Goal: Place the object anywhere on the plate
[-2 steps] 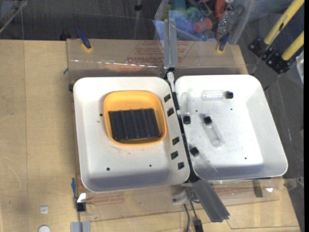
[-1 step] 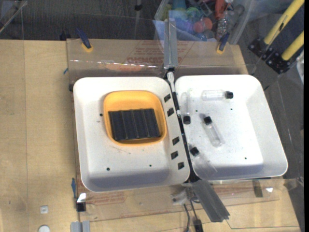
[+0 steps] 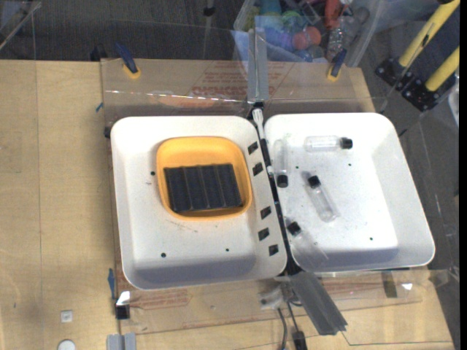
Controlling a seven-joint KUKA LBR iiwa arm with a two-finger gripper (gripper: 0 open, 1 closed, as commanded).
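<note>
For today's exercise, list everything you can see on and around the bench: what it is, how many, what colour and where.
White bins: two, white, side by side on the bench.
Plate: one, orange-yellow, in the left bin.
Ridged block: one, black, lying on the plate.
Vials: two, clear with black caps, in the right bin, one near the far wall, one near the middle.
Clamps: two, blue and orange, at the bench's far edge.
Storage box: one, clear, holding colourful items, behind the bench.
Bench: one, light wood.
Robot's own parts: I cannot pick out the arm or gripper with certainty.
</note>
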